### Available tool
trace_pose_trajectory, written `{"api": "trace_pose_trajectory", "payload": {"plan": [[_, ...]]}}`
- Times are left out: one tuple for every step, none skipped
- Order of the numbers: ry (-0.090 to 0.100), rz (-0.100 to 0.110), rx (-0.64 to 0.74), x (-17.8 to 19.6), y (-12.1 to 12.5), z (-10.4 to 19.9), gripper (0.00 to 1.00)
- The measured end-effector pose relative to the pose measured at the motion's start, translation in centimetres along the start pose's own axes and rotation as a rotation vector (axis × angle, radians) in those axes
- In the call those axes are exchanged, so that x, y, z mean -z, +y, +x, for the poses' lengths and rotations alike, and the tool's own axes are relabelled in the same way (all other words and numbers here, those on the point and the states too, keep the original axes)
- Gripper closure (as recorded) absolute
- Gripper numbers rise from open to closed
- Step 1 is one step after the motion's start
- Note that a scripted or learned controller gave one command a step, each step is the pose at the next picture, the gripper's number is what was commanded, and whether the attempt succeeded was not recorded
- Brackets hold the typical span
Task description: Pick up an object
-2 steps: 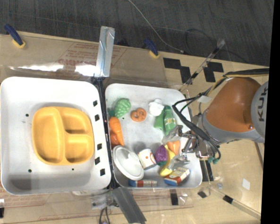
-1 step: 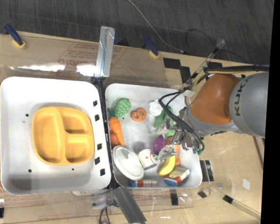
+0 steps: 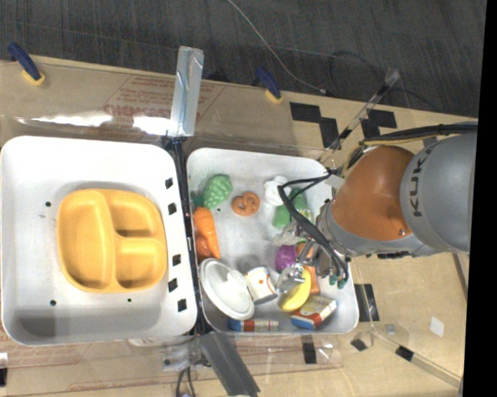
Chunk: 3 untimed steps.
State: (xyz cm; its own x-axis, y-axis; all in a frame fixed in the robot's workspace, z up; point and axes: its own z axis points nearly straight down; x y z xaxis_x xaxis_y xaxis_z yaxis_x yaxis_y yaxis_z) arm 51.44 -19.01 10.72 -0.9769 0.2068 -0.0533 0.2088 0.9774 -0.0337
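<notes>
Several toys crowd the gripper: banana, purple piece, white bowl; its finger state unclear.

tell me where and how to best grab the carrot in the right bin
Probably grip the carrot across its narrow width near mid-length, coming straight down. It lies flat, lengthwise along the bin's left wall, so set the fingers on its left and right flanks; the wall side looks tight, the right side has bare floor.
</notes>
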Motion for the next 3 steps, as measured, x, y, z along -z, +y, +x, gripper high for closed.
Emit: {"api": "trace_pose_trajectory", "payload": {"plan": [[0.046, -0.029, -0.107, -1.1, -2.8, 2.9, 0.00], [0.046, -0.035, 0.070, -1.1, -2.6, 3.0, 0.00], [0.041, -0.035, 0.079, 0.0, -2.4, 2.7, 1.00]]}}
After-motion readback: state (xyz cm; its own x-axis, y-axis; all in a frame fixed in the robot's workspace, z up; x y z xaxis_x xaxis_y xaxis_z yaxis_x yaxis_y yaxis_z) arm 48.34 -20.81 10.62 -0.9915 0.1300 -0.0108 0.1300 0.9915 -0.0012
